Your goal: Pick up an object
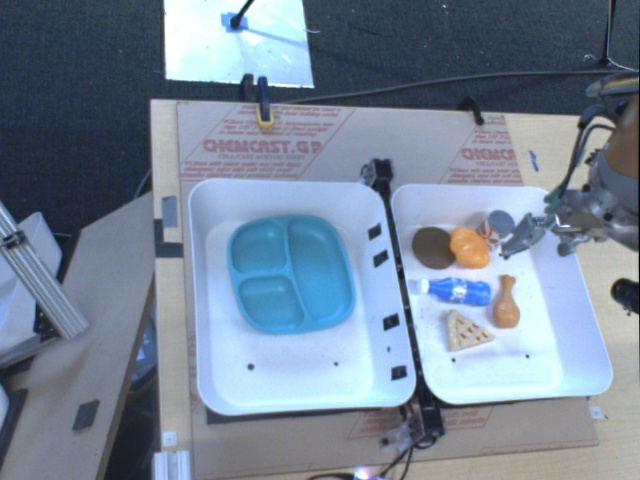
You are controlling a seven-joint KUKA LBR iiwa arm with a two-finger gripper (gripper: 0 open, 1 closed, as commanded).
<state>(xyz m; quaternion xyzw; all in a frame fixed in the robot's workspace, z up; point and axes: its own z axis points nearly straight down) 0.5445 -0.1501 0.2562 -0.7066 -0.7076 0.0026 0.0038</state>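
White plastic makes up both bins, and the left bin (215,368) holds a blue divided plate (292,273) lying flat near its middle, three compartments showing. A black hinge strip (395,278) runs between the two bins. Moving into the right bin (580,368), a dark brown round piece (433,247) sits at the upper left of the cluster, touching an orange round object (470,247) just to its right. Below them a blue bottle (455,290) lies on its side, white cap end pointing left. Under that rests a tan wedge (466,330) with small dots on it, like a pizza slice. To the right of the bottle an orange drumstick-shaped toy (507,304) lies nearly upright in the view. A small reddish and white item (488,231) peeks out behind the orange object, partly hidden by a grey disc (500,222). My gripper (540,234) hangs over the bin's upper right part, my fingers spread apart with nothing between them, one grey fingertip (518,236) close beside the orange object.
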